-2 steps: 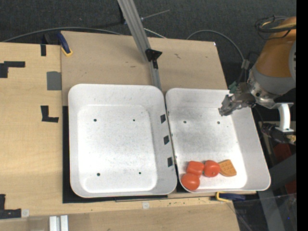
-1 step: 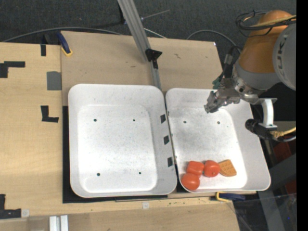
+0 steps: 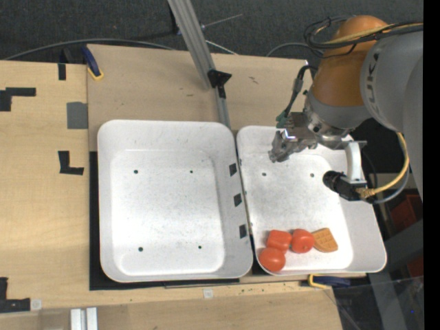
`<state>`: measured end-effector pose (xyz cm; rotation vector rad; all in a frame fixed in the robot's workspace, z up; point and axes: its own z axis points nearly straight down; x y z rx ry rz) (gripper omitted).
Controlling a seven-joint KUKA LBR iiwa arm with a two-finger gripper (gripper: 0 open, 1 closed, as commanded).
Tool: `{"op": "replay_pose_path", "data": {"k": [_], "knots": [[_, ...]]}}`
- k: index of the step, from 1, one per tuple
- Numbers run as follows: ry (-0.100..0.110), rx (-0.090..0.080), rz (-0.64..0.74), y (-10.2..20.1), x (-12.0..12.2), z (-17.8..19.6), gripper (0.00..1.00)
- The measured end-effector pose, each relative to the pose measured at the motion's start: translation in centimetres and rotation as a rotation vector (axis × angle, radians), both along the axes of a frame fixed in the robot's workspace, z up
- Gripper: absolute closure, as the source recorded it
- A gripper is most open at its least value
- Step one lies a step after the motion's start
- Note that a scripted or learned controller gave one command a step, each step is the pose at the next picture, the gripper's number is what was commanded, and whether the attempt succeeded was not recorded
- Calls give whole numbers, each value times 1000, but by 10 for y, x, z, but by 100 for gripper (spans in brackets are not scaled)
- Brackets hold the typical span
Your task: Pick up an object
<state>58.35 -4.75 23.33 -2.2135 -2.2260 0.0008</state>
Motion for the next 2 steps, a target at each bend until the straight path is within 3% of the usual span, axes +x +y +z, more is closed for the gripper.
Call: {"op": "replay_pose_path", "data": {"k": [2], "knots": [[-1,1,2,112,19,12,100]]}}
